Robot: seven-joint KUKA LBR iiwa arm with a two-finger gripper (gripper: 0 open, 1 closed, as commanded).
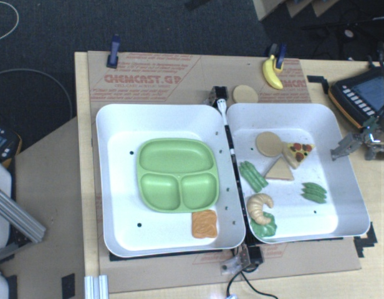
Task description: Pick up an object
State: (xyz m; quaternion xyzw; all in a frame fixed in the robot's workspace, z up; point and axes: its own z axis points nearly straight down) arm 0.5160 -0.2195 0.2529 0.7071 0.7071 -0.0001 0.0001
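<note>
The right bin [341, 185] holds several toy foods: a round tan cookie [268, 144], a pizza slice [298, 153], a tan wedge [280, 170], a green bean bundle [252, 175], a green pea pod [314, 192], a croissant [260, 207] and a lettuce leaf [267, 227]. My gripper [349, 146] hangs low over the right rim of this bin, right of the pizza slice and apart from every item. Nothing shows in its grasp.
The left bin [114, 167] carries a green divided plate [177, 174] and an orange waffle piece [204, 223]. Behind the bins lie a toy banana [272, 73] and a beige disc [245, 94]. A handheld pendant [361, 98] sits at the far right.
</note>
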